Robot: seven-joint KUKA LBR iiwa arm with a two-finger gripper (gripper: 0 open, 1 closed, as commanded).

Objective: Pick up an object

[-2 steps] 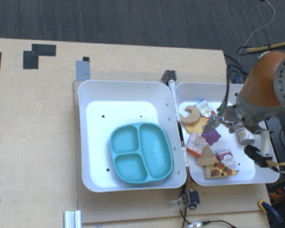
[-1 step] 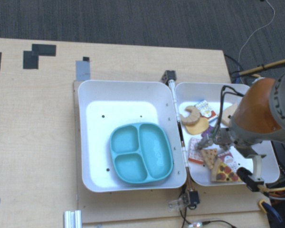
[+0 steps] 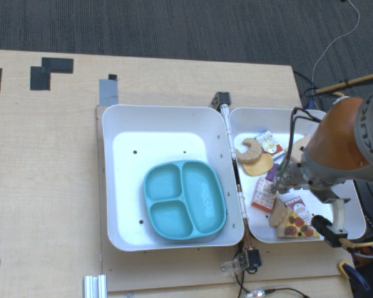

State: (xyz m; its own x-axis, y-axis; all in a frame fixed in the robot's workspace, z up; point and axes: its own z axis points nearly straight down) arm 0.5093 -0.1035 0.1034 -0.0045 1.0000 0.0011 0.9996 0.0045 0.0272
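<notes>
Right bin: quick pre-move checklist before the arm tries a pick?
1. Items within reach in right bin: ok, pizza toy, red packet and croissant lie there.
2. Arm over right bin: ok.
3. Jaws state: cannot tell, hidden under the wrist.
4. Anything held: cannot tell.
5. Items separated: not ok, they overlap in a cluster.
6. Left bin holds blue tray, away from the arm: ok.

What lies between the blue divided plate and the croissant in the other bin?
In the camera view, the two bins' adjoining white rims lie between the blue plate and the croissant.
</notes>
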